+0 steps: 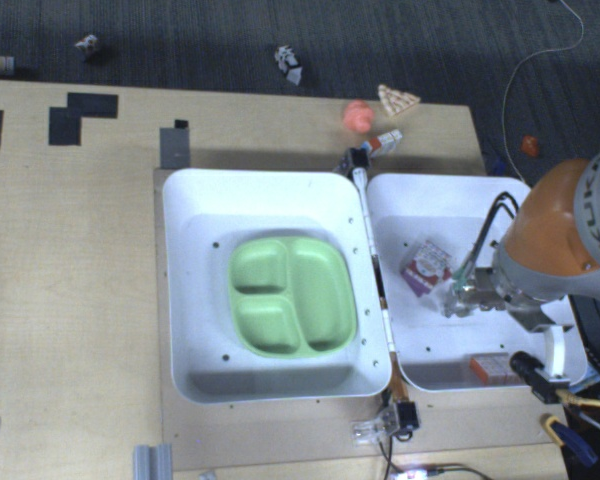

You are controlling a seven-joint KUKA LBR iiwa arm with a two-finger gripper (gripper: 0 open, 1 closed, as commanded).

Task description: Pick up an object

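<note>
We are reaching our gripper (450,301) toward the little packet (423,265); nothing is picked up yet. We cannot tell its grip.

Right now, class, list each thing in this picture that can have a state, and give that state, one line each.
green divided plate: upright, lying flat in the left bin.
small packet: lying in the right bin, left of the pincer.
orange-red item: lying by the right bin's near wall.
pincer: low in the right bin, grip unclear.
</note>
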